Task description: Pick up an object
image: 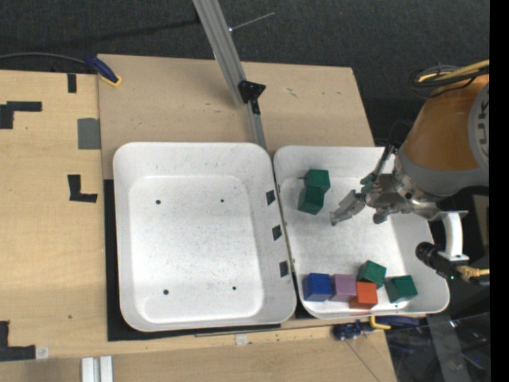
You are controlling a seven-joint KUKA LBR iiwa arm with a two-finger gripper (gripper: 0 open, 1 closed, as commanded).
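Note:
My gripper [357, 217] hangs over the middle of the right bin [413, 237], open, with nothing between its fingers. Just to its left a tall green block [313, 191] stands upright, apart from the nearest fingertip [336, 219]. Along the bin's front edge lie a blue cube [319, 286], a purple cube [345, 286], an orange cube [366, 294] and two green cubes [371, 273] [402, 287], packed close together.
The left bin [127, 213] lies beside the right one, sharing a raised rim. A metal pole [227, 46] slants across the bench behind the bins. A blue and yellow tool [105, 70] rests at the back left of the wooden bench.

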